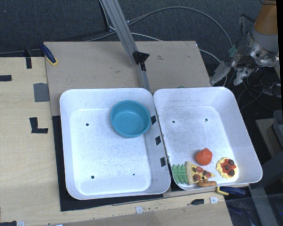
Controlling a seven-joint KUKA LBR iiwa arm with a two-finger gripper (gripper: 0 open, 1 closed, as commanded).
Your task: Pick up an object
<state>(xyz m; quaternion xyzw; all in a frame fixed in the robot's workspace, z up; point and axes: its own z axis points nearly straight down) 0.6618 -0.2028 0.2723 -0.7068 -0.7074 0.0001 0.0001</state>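
The round blue plastic bowl [130,118] sits in the left shallow white bin [77,152], toward that bin's far right part, close to the wall it shares with the right shallow white bin [227,105]. Taking the bowl as the mark, the small red tomato-like ball [204,156] lies to its right and nearer the camera, in the right bin. Just beyond the ball from the bowl lies the small round yellow pizza toy [226,167], while the flat toy pizza slice [193,174] lies nearer the camera than the ball, at that bin's front wall.

A round blue plastic bowl [130,118] sits far-right in the left white bin [77,152]. A small red ball [204,156] lies near-right in the right white bin [199,111], with the gripper [232,73] beyond its far-right corner.
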